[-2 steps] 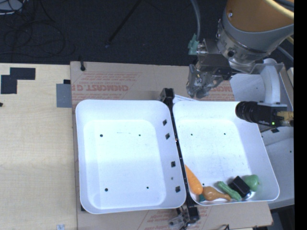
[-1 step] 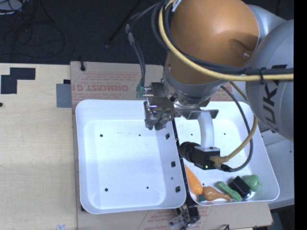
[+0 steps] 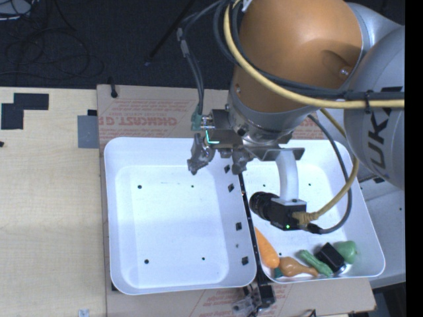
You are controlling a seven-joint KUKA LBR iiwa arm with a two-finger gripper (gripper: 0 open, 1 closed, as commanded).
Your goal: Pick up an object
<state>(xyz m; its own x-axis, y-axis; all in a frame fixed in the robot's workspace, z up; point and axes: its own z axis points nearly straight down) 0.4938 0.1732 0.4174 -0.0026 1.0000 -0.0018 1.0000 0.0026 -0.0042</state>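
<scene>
Our gripper, state unclear, hangs mid-frame; the carrot lies toward the lower right, long axis running diagonally.

Grey arm with orange band, yellow cable, black hoses

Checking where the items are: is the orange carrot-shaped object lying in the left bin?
No, the orange carrot-shaped object lies in the right bin, near its front edge.
</scene>
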